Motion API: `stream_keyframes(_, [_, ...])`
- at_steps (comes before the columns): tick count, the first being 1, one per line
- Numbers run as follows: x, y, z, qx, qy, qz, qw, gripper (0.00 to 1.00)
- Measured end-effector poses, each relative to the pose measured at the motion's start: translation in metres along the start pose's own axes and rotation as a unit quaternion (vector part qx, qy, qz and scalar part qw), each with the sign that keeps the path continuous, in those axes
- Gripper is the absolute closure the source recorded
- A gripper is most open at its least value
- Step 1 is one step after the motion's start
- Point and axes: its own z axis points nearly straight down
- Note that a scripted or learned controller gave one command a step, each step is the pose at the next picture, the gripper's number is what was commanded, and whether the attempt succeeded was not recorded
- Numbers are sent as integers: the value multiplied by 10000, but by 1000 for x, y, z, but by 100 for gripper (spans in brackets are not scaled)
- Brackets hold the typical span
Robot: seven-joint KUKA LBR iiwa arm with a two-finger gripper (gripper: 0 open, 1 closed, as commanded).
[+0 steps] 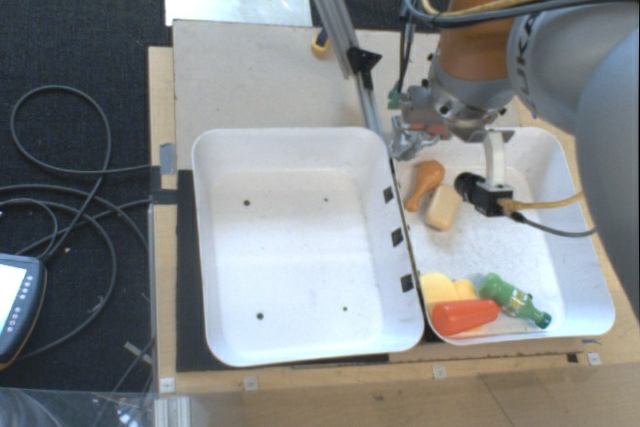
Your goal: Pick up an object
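The right bin (575, 245) holds several toy foods. A brown drumstick (424, 182) lies near its back left corner, touching a beige block (443, 208). At the front lie a yellow piece (444, 288), a red-orange pepper (465, 316) and a green bottle (515, 301). My gripper (408, 141) hangs under the orange wrist band (490, 10), over the back left of the right bin. It is just above and behind the drumstick's top end. I see nothing held in it.
The left bin (300, 245) sits beside the right one, their rims meeting at a wall with black marks (397, 237). A slanted metal pole (335, 10) crosses the back of the bench. A black part with a yellow cable (484, 194) hangs from the wrist.
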Motion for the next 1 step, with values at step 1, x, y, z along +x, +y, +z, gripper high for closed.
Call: stream_keyframes(1, [60, -15, -7, -6, 3, -8, 10000, 100])
